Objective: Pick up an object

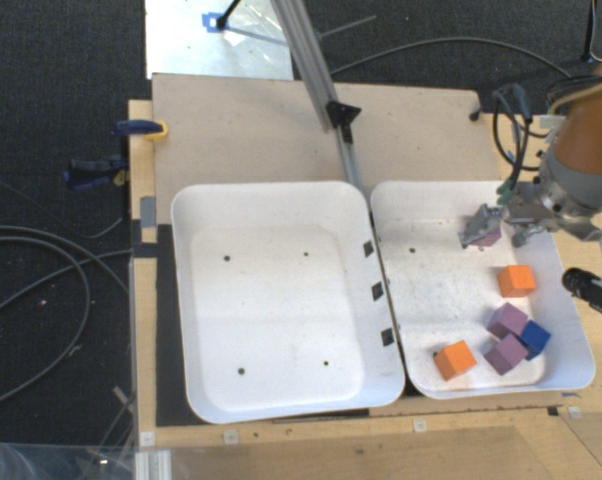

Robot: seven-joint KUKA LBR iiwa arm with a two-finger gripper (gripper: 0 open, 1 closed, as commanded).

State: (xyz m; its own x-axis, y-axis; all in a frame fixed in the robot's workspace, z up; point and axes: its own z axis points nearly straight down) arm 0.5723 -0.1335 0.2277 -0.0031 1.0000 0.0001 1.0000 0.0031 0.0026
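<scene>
We're mid-pick: the gripper (486, 230) sits in the right bin (421, 268) with a small purple block (489, 235) seemingly pinched between its fingers. Other blocks lie below them. Next: lift straight up, confirm the grasp holds.

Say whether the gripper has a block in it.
Yes. A purple block sits between the gripper fingers over the right bin.

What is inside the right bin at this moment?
The right bin holds two orange blocks, two purple blocks and a blue block. The tool sits over its upper part, over something purplish; what it covers is hidden.
</scene>
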